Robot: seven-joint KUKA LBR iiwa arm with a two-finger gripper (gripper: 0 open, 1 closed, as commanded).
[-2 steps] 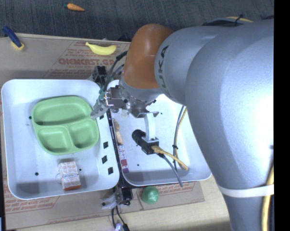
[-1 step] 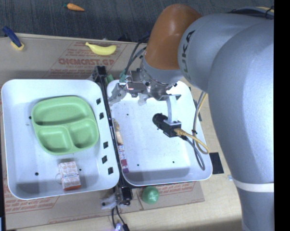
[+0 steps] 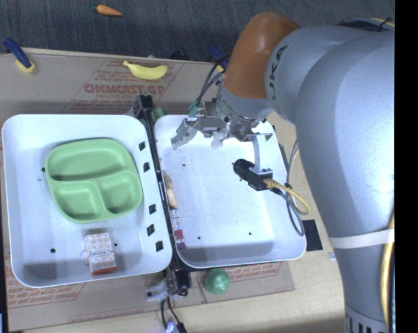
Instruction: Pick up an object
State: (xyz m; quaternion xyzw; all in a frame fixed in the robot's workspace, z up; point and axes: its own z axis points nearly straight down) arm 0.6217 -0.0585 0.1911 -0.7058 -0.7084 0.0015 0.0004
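The claw [image 3: 200, 134] hung spread wide and held nothing, over the right bin [image 3: 226, 248] near its 12 o'clock rim. In the left bin [image 3: 14, 207] a green tray [image 3: 92, 179] lay at centre, a small box [image 3: 99, 251] at 6 o'clock. A banana [image 3: 146, 69] lay on the surface [image 3: 70, 82] at the bins' 12 o'clock

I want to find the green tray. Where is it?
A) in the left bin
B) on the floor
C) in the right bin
A: the green tray lies inside the left bin, above a small carton.
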